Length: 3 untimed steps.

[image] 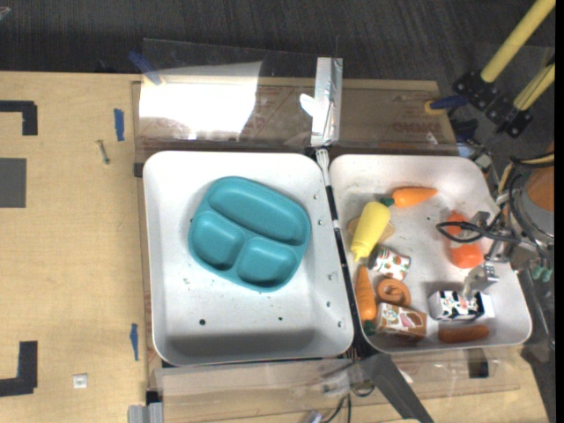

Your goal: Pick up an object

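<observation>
The gripper hangs at the right bin's 3 o'clock side, just above the black-and-white carton; whether the jaws are open or closed cannot be told. Candidate objects lie crowded: yellow bottle at 10 o'clock; carrot at 12 o'clock; sausage at 5 o'clock. Recommended: descend vertically over the carton, straddle its narrow sides, avoid the loose black cable; lift slowly. The teal tray occupies the left bin.
</observation>
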Motion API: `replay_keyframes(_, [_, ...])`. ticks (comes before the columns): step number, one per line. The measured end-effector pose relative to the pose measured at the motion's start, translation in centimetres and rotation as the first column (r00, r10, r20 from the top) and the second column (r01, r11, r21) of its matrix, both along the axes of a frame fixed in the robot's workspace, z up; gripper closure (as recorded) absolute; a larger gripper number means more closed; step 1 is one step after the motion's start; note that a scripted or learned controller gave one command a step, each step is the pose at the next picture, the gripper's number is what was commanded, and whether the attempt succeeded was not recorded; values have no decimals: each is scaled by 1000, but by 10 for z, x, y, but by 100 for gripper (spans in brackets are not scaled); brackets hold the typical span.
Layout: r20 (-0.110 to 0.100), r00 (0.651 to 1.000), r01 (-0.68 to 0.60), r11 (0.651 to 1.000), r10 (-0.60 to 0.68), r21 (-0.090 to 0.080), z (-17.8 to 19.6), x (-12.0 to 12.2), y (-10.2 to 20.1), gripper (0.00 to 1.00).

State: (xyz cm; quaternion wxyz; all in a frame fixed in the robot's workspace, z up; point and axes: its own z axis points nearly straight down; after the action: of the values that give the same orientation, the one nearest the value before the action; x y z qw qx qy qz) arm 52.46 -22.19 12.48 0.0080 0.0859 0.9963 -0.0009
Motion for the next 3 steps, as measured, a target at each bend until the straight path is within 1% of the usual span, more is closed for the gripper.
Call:
replay_keyframes(1, [43,997,-66,998,66,-11,-14,-23,1,0])
replay_keyframes(2, [41,964,-262,965,263,-21,-14,-22,4,0])
replay_keyframes(3, [10,978,-207,978,207,-6,-16,-10,0,0])
